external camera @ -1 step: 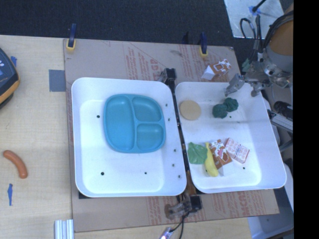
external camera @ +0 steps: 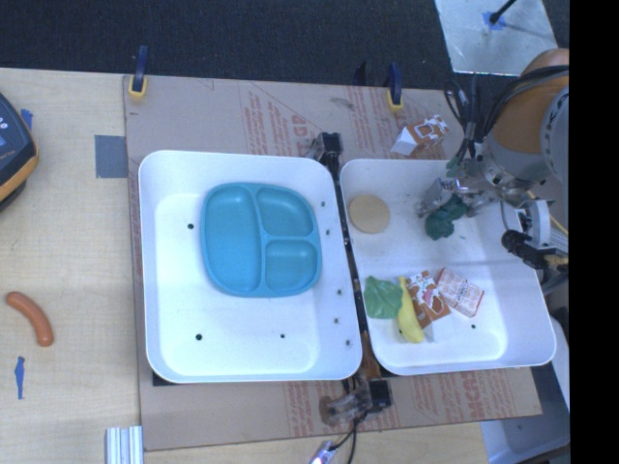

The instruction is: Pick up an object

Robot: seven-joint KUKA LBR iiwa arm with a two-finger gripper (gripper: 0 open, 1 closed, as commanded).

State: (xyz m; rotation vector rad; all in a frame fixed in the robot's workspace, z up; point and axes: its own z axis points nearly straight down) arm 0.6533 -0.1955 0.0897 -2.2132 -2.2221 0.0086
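Your gripper (external camera: 453, 201) sits low in the right bin (external camera: 522, 351), near its upper edge, and its metal parts crowd a lumpy dark green object (external camera: 443, 223) directly beneath; you cannot tell whether it is clenched or released. Just left of that green lump lies a flat, round tan disc (external camera: 368, 214). Toward the bin's near side you see a soft-looking light green piece (external camera: 383, 298), a smooth yellow banana (external camera: 409, 319) and a glossy red-and-white packet (external camera: 447, 294) clustered together. The left bin (external camera: 164, 346) holds a matte blue divided plate (external camera: 261, 239). An orange sausage (external camera: 30, 317) lies on the wooden table (external camera: 58, 249).
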